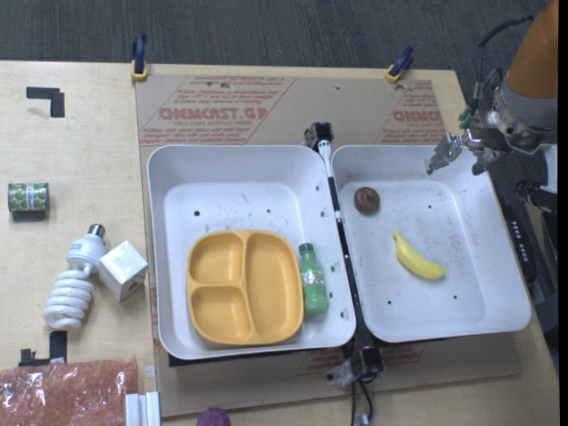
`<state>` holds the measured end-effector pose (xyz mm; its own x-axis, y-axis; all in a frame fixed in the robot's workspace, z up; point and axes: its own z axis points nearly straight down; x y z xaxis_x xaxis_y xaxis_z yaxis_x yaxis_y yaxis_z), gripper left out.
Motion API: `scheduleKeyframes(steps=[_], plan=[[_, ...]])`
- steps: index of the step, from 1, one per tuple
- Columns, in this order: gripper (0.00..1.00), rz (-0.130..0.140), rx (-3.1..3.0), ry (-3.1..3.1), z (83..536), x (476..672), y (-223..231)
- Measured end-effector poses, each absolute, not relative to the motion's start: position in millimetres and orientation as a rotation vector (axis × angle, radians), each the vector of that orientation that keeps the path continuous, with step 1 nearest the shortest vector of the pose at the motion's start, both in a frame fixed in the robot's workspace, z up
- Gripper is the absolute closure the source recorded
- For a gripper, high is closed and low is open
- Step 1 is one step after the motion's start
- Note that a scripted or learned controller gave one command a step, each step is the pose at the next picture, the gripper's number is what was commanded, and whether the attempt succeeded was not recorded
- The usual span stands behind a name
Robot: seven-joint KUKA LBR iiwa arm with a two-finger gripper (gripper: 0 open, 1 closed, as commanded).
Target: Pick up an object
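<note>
Item: banana (pixel 418 258), lying in the right bin (pixel 497 238), long axis running upper-left to lower-right. My gripper (pixel 463 149) hangs over the bin's upper-right rim, holding nothing; finger spread I cannot tell. Banana lies down-left of it, well apart.

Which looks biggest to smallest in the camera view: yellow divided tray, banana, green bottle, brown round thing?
1. Yellow divided tray, by far the largest.
2. Banana and green bottle: about alike in apparent length, so not ranked against each other.
3. Brown round object, the smallest.
</note>
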<state>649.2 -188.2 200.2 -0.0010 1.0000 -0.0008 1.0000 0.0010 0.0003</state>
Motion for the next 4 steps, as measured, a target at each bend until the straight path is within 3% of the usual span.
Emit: scheduleKeyframes(steps=[1, 2, 3, 4], plan=[[0.00, -0.001, 2.222, 2.220, 92.8, 613.2, -161.9], [0.00, 0.000, 2.222, 2.220, 92.5, 569.4, -120.4], [1.00, 0.001, 2.223, 2.217, 102.6, 570.4, -121.2], [1.00, 0.000, 2.221, 2.221, 192.3, 531.2, -33.9]])
